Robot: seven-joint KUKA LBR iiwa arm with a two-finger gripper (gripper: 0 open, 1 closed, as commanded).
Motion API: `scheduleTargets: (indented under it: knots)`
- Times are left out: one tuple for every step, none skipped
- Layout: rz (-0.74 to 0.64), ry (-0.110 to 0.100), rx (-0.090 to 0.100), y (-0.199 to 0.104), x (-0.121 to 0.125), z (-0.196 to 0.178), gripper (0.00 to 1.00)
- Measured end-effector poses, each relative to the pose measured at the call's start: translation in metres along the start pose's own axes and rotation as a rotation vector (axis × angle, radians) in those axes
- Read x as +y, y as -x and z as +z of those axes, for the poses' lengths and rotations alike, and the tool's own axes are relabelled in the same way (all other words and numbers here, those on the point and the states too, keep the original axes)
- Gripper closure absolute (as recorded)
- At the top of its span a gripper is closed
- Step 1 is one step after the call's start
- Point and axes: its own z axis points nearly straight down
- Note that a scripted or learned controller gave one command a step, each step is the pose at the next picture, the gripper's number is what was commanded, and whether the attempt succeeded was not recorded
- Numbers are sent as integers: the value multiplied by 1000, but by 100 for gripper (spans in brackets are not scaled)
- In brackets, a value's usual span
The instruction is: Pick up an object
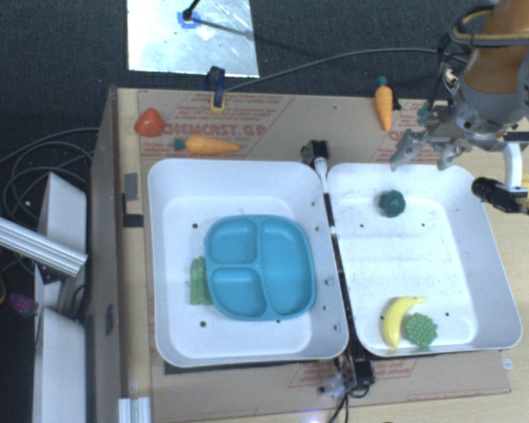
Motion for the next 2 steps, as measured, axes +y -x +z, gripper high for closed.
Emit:
scheduleTargets:
  knots:
    - [0,-1,0,2,5,146,0]
    - [-2,4,-1,2,7,134,100]
